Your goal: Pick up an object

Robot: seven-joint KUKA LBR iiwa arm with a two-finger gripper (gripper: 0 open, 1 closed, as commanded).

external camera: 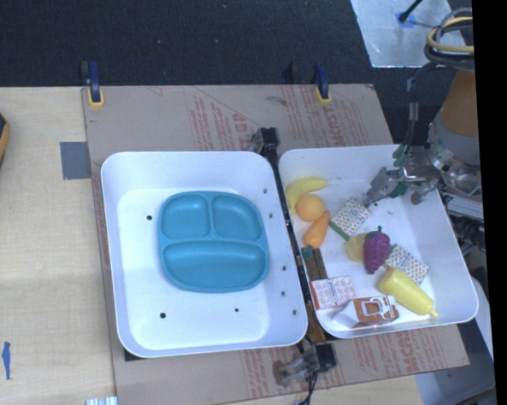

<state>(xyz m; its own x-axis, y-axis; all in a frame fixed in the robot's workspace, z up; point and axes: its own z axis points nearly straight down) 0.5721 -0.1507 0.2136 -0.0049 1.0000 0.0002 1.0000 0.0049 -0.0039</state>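
Observation:
The right white bin (448,228) holds several toy foods. A banana (306,186), an orange (309,206) and a carrot (317,229) lie along its left wall. Purple grapes (376,250) sit mid-bin beside a small yellow fruit (356,248). A yellow bottle-shaped piece (406,291) lies at the front right. My gripper (398,187) hangs over the bin's upper right part, fingers spread open with nothing between them. A checked packet (350,216) lies just left of and below it.
The left white bin (119,248) holds a blue divided plate (211,241). A second checked packet (407,263), a red-and-white box (332,292) and a brown carton (373,311) lie near the right bin's front. A black strip (272,153) runs between the bins.

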